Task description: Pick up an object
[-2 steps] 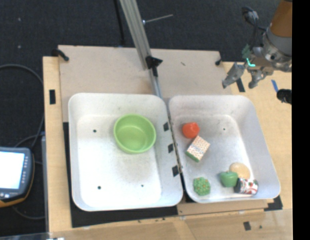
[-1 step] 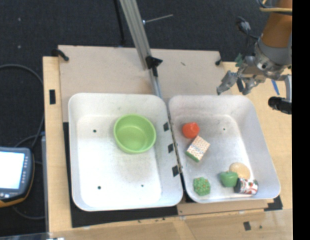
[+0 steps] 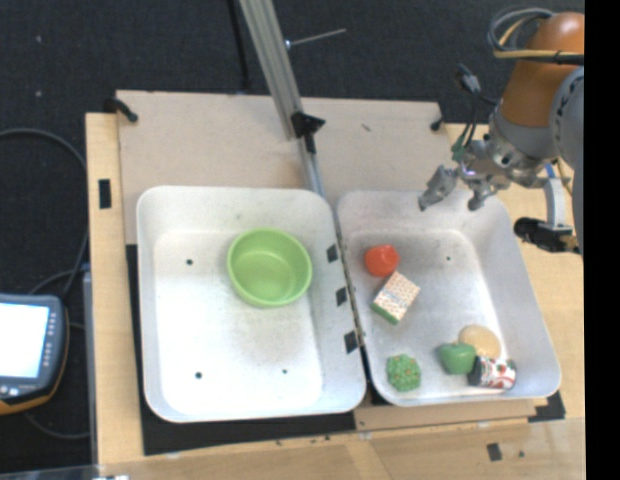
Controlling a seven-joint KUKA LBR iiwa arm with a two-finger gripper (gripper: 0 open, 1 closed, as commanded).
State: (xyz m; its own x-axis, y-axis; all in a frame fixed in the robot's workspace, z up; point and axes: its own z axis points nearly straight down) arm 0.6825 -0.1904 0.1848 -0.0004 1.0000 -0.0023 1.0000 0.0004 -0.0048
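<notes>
My gripper (image 3: 455, 195) hangs over the far right rim of the right bin (image 3: 510, 258), open, its two grey fingers spread apart with nothing between them. Below it in that bin lie a red ball (image 3: 381, 260), a checkered cream and green block (image 3: 395, 297), a bumpy green piece (image 3: 403, 371), a smooth green object (image 3: 455, 357), a tan round object (image 3: 479, 339) and a small red, white and black item (image 3: 492, 373). The red ball is the nearest of these, down and left of the fingers.
The left bin (image 3: 190, 368) holds a green bowl (image 3: 269, 267). A slanted metal pole (image 3: 275, 58) rises from behind the seam between the bins. A handheld screen (image 3: 20, 348) sits off the bench at the left edge.
</notes>
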